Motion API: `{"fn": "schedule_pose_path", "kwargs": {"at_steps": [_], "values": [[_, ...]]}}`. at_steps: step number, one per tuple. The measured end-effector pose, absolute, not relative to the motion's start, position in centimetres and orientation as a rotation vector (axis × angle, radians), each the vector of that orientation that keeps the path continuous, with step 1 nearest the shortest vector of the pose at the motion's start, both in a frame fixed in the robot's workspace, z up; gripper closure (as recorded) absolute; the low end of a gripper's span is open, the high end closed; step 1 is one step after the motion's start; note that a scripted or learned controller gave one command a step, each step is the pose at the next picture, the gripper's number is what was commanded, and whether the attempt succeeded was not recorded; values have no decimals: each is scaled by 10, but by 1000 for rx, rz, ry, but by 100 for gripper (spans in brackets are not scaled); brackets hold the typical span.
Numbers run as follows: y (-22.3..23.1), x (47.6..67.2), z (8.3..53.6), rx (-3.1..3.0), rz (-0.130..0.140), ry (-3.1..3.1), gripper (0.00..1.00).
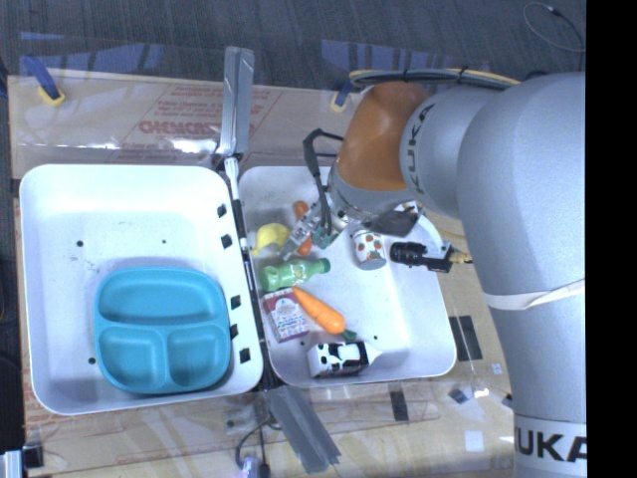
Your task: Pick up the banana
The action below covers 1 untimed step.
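The end effector (pixel 320 219), grip state unclear, is hovering beside the banana (pixel 271 236); the crowding bottle (pixel 296 271) risks being grabbed instead.

Gripper (pixel 317 229) low in the right bin (pixel 428 352), fingers too hidden to read. Yellow banana (pixel 271 236) just left of the jaws; green bottle (pixel 296 271) just below them; carrot (pixel 320 310) and red packet (pixel 286 318) further below; black-and-white toy (pixel 336 358) lowest. Spotted cup (pixel 367 248) right of the jaws. Far left, blue divided tray (pixel 159 332) in the left bin (pixel 60 207)
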<state>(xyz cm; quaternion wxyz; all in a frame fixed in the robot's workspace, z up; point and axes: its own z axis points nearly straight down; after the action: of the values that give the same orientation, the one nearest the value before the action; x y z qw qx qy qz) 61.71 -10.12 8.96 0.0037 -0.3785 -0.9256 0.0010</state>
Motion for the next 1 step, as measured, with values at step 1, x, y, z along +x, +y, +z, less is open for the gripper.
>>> {"fn": "schedule_pose_path", "kwargs": {"at_steps": [1], "values": [[-101,617,90,-1186,3,-2901,0]]}}
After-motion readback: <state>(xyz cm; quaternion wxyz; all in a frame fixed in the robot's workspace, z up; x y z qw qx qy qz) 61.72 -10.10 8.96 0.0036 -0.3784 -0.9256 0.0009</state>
